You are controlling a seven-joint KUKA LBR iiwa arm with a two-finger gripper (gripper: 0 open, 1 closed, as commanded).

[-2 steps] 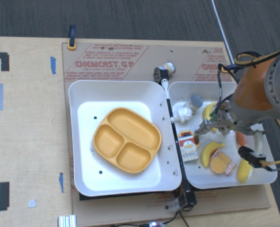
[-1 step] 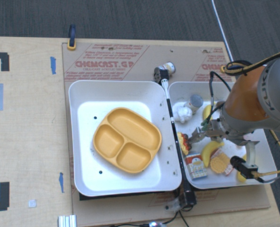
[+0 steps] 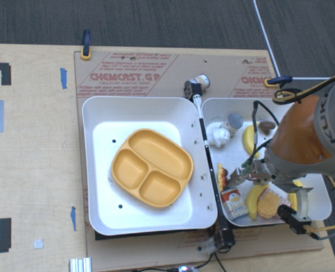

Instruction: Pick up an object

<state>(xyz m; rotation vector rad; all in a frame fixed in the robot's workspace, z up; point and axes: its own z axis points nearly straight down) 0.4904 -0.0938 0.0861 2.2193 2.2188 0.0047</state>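
My gripper (image 3: pixel 248 173) is low in the right bin (image 3: pixel 323 207), just left of the corn (image 3: pixel 267 204); I can't tell how it is set from this angle. Candidates cluster there: corn, a banana (image 3: pixel 252 197) touching its left side, a carton (image 3: pixel 234 204) further left. I'd pick one clear of its neighbours and descend centred on it.

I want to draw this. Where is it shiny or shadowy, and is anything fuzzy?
Camera view: even, soft light; the left bin floor glows bright white around the yellow tray, with faint shadow along its walls; the arm darkens the right bin beneath it; small items there look slightly fuzzy.
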